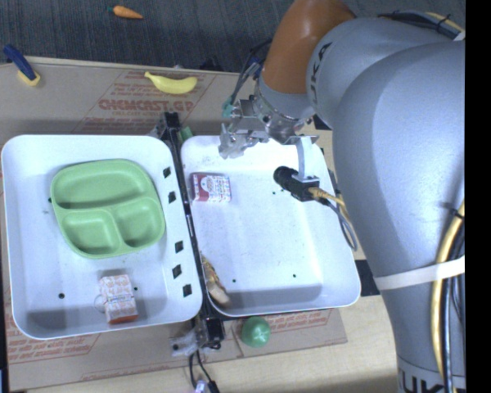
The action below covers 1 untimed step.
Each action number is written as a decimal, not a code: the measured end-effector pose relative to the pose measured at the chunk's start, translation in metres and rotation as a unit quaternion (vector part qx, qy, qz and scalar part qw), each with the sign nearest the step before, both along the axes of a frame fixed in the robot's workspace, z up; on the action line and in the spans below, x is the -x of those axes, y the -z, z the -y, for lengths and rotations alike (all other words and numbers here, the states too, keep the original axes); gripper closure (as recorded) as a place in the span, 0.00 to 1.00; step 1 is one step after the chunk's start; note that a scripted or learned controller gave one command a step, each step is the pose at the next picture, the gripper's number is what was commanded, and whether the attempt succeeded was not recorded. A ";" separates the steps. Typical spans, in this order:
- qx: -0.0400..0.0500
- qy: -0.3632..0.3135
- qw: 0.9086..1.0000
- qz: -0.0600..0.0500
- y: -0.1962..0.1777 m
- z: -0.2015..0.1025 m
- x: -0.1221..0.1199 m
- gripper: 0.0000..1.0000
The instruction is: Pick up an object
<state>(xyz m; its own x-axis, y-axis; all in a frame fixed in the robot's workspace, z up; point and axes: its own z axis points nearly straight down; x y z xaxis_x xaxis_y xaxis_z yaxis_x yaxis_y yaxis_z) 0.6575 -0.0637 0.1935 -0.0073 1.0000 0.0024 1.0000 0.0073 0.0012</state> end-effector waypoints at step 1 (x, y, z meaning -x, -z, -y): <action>0.001 0.001 1.000 -0.002 0.001 0.002 0.001 0.00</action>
